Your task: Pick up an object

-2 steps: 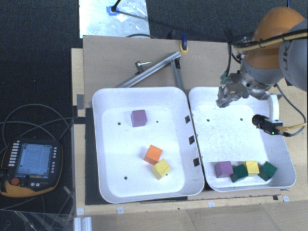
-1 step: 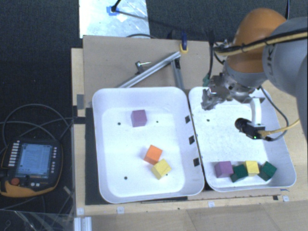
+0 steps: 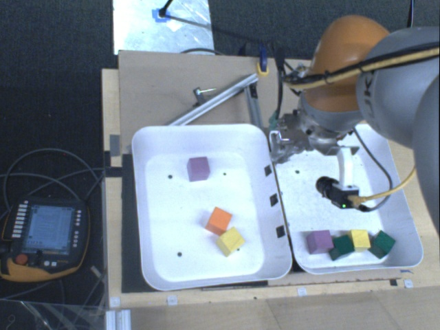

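Observation:
The left bin (image 3: 148, 205) holds a purple cube (image 3: 198, 168), an orange cube (image 3: 219, 220) and a yellow cube (image 3: 231, 241) touching the orange one's lower right. Along the right bin's (image 3: 402, 205) front wall sit a purple cube (image 3: 319, 241), a dark green block (image 3: 340, 246), a small yellow cube (image 3: 360, 239) and another green block (image 3: 382, 243). My gripper (image 3: 289, 141) hangs under the orange-banded wrist at the right bin's back left corner, close to the divider between the bins. It is well away from every block, and nothing is visibly held.
A black cylinder on a white bracket (image 3: 335, 188) with a yellow cable hangs off the wrist over the right bin. A metal rod (image 3: 220, 98) lies on the board behind the left bin. A teach pendant (image 3: 45, 236) rests on the floor at left.

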